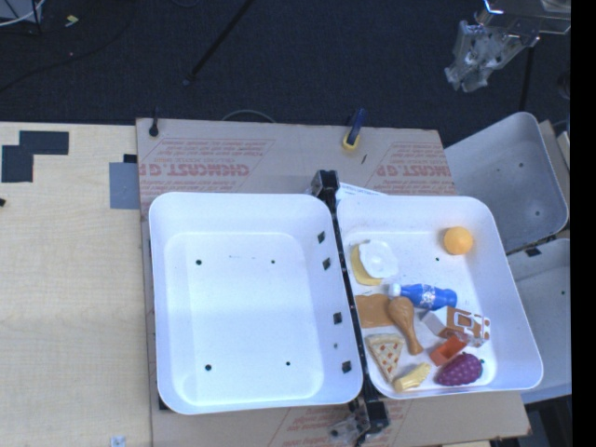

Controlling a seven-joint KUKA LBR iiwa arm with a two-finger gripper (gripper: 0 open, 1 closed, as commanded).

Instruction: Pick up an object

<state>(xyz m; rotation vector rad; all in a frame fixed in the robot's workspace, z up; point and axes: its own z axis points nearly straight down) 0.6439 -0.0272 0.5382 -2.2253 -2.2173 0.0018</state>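
Drumstick (pixel 404 321) in right bin (pixel 521 343) | fingers (pixel 472 63) well apart, far above

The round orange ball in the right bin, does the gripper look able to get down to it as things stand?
Probably yes. The round orange ball lies alone near the far corner of the right white bin, apart from the other toys, and the gripper hangs high above with nothing between.
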